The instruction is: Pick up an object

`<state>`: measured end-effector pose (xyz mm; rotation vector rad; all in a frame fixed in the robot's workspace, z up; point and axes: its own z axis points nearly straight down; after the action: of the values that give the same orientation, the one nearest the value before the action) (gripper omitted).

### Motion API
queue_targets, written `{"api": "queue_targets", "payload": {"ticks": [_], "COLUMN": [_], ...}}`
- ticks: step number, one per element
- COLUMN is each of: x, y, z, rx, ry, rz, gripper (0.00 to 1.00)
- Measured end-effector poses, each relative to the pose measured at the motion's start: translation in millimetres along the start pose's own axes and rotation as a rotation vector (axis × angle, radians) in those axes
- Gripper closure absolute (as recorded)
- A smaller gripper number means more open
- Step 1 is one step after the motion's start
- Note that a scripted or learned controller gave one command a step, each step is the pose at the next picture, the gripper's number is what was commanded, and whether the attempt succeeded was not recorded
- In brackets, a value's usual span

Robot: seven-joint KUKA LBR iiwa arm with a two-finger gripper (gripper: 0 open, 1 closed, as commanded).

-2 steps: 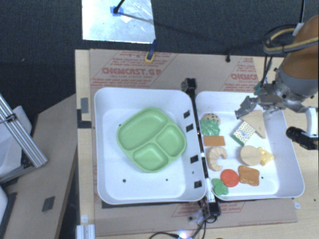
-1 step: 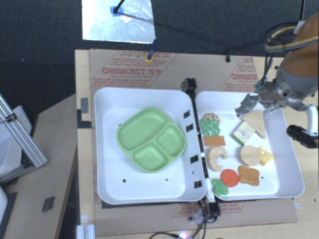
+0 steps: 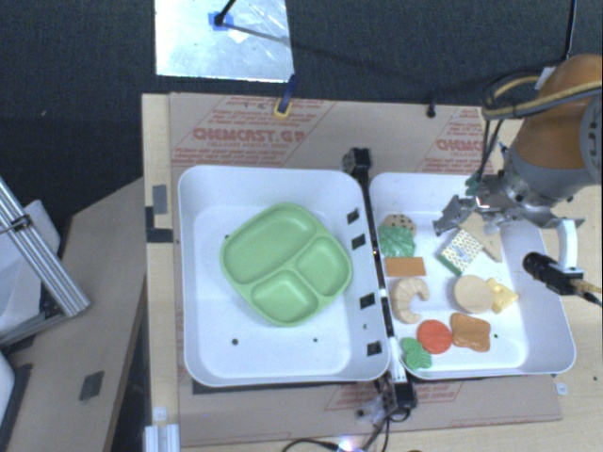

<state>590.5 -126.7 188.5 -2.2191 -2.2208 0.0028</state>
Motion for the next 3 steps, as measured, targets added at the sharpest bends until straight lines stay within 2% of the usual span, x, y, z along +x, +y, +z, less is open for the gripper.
{"api": "queue_targets", "payload": {"ticks": [1,2,3], "x": [1.4,0.7,-1.4], "y": [-8.0,-5.9,-2.9], "z": [45.7,94.2,79.1], "rx": [0.000,-0.008,-0.020], "ry": [0.000,-0.004,-0.009], "rz": [0.000,-0.001,0.000], "gripper": [0.00,0.00,1.00]}}
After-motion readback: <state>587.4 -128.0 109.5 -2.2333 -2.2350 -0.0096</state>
